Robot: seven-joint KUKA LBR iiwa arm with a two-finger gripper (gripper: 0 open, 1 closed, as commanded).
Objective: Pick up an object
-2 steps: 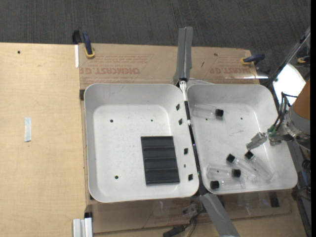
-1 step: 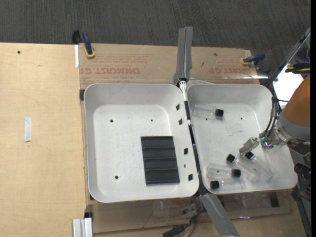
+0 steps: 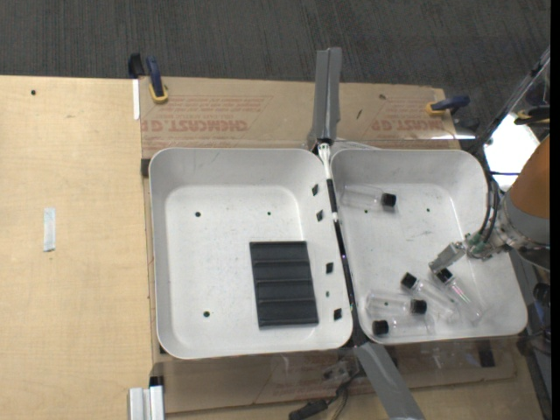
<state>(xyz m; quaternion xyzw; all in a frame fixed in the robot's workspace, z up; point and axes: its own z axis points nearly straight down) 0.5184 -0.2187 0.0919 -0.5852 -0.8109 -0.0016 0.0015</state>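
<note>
Two white bins sit side by side on the bench. Left bin [image 3: 175, 234] holds one black ribbed block [image 3: 283, 283], lying flat toward its near right part. Right bin [image 3: 472, 178] holds several small clear vials with black caps: one alone at the far left [image 3: 374, 200], the rest clustered near the front, including a capped one by the near left corner [image 3: 380, 327], two more around the middle of the cluster [image 3: 409, 281] [image 3: 419, 306], and one at the right of the group [image 3: 444, 276].

Gripper [image 3: 448, 259] reaches in from the right, low over the right bin's right half, its tip just beside the right-hand vial of the cluster. Finger spread: cannot tell, the tip is too small and blurred against the white floor. No object is visibly held between the fingers.

Progress, as judged: approach stage only. Arm [image 3: 534, 191] is positioned at the cluster, likely targeting the vial nearest the tip. Nothing appears lifted; every vial looks to rest on the bin floor. Left to do: close on an item, lift it clear.

Risk noted: clear vials lie close together and may roll or slip.
</note>
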